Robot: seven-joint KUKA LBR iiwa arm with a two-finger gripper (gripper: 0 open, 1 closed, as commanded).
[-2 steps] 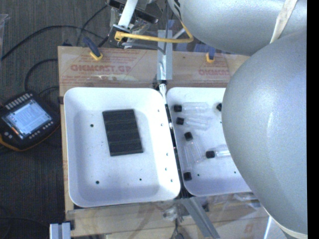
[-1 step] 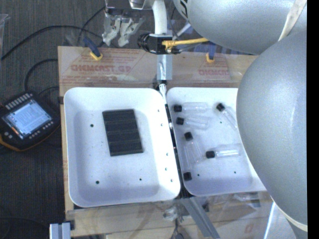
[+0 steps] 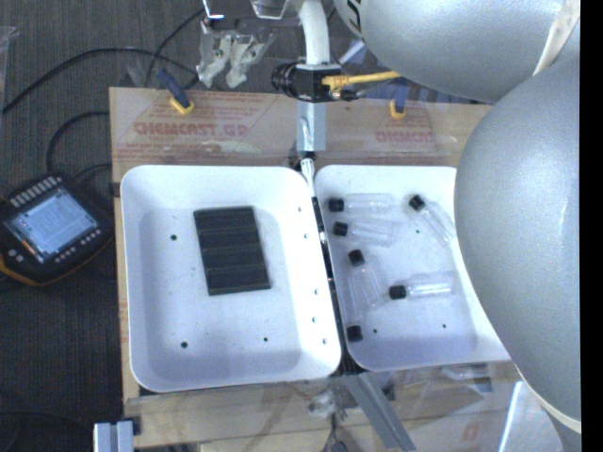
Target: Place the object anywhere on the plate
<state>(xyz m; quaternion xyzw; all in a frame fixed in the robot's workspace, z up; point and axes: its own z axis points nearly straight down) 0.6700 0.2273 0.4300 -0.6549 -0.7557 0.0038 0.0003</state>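
Vials (image 3: 421,289) lie in rt bin (image 3: 471,347), black plate (image 3: 231,250) in left; hand (image 3: 226,59) state unclear.

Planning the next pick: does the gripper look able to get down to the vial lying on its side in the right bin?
Probably yes. The gripper hangs above the bench's far edge, beyond both bins, and the vial lies uncovered, apart from the others, in the right bin.

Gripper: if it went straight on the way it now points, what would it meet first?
Likely the bench's far edge or the dark floor behind it: the gripper hangs pointing down beyond the left bin, short of the black plate. Depth is unclear from this view.
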